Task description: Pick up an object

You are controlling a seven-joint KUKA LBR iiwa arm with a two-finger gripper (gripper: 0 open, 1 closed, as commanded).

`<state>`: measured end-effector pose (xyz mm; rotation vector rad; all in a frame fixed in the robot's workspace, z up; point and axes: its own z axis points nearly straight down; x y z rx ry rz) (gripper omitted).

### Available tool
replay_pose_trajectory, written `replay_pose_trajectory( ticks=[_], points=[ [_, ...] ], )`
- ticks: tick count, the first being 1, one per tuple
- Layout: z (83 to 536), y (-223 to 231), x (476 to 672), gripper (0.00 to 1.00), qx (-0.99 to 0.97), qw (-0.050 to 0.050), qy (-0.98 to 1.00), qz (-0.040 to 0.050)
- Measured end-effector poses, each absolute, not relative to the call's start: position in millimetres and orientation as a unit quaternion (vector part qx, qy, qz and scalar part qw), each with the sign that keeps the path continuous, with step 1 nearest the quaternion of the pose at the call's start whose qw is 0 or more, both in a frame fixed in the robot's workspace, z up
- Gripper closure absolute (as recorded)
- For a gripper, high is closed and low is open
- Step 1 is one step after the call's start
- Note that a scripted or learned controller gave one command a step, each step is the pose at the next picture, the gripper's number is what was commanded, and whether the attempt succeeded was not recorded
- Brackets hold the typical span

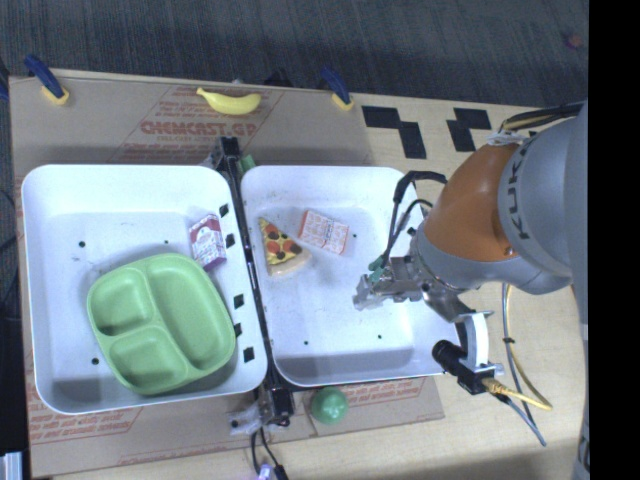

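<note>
My gripper (pixel 368 290) hangs over the right part of the right bin (pixel 330 363), above bare floor. Nothing shows between its fingers. A toy pizza slice (pixel 280 246) lies in the same bin near its left wall, well to the left of the gripper. Beside the slice, toward the back, rests a small white and orange packet (pixel 325 231). The left bin (pixel 50 268) holds a green divided plate (pixel 160 322) and a small maroon and white carton (pixel 207 240) near its right wall.
A yellow banana (pixel 229 99) lies on the cardboard behind the bins. A green ball (pixel 327 405) sits on the bench in front of the right bin. Blue clamps (pixel 46 79) hold the cardboard's back edge. The arm's grey and orange body (pixel 490 218) covers the right bin's right side.
</note>
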<state>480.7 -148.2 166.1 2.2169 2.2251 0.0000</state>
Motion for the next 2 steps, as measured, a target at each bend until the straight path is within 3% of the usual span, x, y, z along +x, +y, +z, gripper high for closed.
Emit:
replay_pose_trajectory(
  ticks=[1,2],
  points=[
    [215.2,-192.6,476.8,1.00,0.705,0.000,0.709,-0.0002],
    [209.8,-161.4,477.1,1.00,0.705,-0.001,0.710,-0.0003]
  ],
)
